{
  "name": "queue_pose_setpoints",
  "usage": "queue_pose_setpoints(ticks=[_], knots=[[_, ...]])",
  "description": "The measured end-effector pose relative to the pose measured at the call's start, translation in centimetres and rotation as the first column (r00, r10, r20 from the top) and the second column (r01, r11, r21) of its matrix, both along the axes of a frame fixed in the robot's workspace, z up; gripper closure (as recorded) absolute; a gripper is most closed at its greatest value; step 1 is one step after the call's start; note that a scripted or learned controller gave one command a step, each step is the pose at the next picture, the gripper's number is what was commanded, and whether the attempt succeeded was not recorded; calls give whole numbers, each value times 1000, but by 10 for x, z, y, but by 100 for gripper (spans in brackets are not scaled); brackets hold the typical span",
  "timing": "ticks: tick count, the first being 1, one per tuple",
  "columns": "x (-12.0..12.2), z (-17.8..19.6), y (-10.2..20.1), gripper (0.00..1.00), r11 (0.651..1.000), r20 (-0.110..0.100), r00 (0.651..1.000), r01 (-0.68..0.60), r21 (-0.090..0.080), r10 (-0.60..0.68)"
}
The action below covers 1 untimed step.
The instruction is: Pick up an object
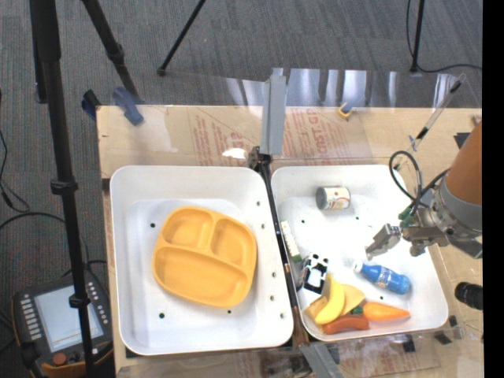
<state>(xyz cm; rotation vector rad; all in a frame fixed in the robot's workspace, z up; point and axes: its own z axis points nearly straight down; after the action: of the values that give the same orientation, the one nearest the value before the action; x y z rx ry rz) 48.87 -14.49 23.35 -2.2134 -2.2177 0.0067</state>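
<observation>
The grey 2-finger gripper [391, 239] hangs over the right white bin [370, 181], fingers spread apart and holding nothing. Just below it lies a small blue plastic bottle [384, 278], with a small can [334, 198] well apart toward the far wall.

Overhead slanted view of both bins [126, 211]

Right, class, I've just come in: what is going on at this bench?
A grey robot arm reaches in from the right, its end effector hovering over the right bin, just above a blue bottle. Nothing is between its fingers. A small can, a banana and a carrot also lie there. The left bin holds a yellow divided tray.
</observation>
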Motion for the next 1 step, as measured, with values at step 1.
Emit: queue_pose_setpoints(ticks=[1], knots=[[-13,-60,-40,0,994,2,994,-108,1,108]])
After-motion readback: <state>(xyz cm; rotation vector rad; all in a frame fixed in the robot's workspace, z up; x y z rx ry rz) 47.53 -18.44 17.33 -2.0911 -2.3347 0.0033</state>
